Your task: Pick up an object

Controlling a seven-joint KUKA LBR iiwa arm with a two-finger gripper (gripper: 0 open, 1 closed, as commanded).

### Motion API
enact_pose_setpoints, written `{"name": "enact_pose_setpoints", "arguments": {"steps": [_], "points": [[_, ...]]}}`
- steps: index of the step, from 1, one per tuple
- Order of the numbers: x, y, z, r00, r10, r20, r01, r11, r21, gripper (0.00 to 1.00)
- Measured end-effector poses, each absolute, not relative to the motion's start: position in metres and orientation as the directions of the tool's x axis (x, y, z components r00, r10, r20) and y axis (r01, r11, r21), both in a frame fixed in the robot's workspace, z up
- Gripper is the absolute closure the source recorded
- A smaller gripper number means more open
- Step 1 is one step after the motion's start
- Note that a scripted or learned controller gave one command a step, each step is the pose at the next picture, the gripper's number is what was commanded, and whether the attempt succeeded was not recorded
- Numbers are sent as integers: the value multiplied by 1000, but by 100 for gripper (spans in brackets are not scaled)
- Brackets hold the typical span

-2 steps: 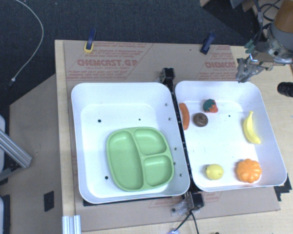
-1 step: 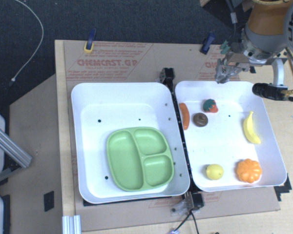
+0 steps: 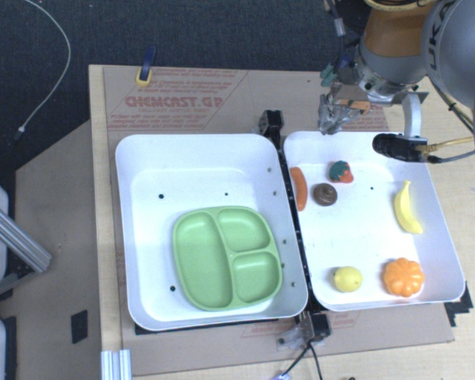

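Jaws blurred, grip unreadable, above right bin point(image 3: 439, 236) rear rim; arm point(image 3: 427, 22) cut off top right.

We read faded red lettering, roughly "CHEMCAST GP", on the brown board point(image 3: 182, 101) under the bins, at its far left. Smaller red print around it is too faint to read.

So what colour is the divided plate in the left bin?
Light green, seen plainly in the camera view.
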State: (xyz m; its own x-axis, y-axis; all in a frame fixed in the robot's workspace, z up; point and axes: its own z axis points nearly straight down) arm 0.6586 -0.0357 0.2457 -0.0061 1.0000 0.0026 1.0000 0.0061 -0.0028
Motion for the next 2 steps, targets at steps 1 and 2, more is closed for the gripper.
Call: {"name": "enact_pose_setpoints", "arguments": {"steps": [1,2], "points": [[657,8,240,-5,1000,2,1000,5,-3,100],[657,66,246,-6,1000,2,1000,6,2,100]]}}
